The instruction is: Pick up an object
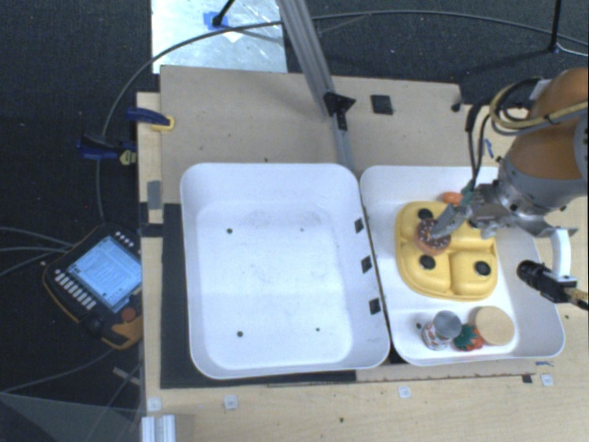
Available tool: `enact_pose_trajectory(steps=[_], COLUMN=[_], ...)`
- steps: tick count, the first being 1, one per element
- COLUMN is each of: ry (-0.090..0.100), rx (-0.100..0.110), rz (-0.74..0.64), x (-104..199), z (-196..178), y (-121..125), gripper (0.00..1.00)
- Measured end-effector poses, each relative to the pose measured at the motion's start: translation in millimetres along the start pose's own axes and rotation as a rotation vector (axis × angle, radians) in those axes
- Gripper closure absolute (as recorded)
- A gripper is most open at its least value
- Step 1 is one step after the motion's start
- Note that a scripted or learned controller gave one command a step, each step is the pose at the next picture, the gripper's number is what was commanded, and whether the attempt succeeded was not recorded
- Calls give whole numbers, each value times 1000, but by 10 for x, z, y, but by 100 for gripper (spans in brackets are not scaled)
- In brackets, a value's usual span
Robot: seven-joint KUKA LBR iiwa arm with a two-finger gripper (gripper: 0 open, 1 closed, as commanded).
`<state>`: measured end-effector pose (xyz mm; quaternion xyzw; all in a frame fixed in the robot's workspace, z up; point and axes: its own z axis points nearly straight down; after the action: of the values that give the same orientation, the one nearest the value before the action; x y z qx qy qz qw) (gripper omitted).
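Over the right bin [552, 334] the arm [543, 155] reaches in from the right edge, and its gripper [440, 230] is low above a yellow tray [460, 270] that lies in the upper half of that bin. Whether the gripper is open, closed or gripping anything, I cannot tell, since the tip blurs together with what lies under it. Right at the tip sits a small round brownish piece [427, 237] on the tray's upper left part, touching or nearly touching the gripper (the overlap hides which). The tray shows dark round spots, one near its top left, one lower left, one lower right. A small orange bit [450, 197] sits at the tray's top edge, just beside the gripper body.

Along the bin's lower edge lie a grey cylinder [446, 323], a tan disc [494, 325] to its right, and a small red and green thing [468, 341] between them, all close together and apart from the tray.

Beside it, the left bin [207, 182] touches the right bin at their shared rim. On the floor to the left lies a pendant [99, 279] with a lit screen
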<state>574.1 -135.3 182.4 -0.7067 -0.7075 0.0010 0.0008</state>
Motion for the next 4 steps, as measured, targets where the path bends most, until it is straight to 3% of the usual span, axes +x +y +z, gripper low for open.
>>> enact_pose_trajectory(steps=[1, 2, 3, 4], ry=[0, 2, 12, -1], rx=[-3, -14, -16, -9], rz=[1, -4, -4, -5], x=[-94, -64, -34, 37], z=[557, 593, 465, -14], y=[-18, 22, 46, 111], gripper=[0, 0, 100, 100])
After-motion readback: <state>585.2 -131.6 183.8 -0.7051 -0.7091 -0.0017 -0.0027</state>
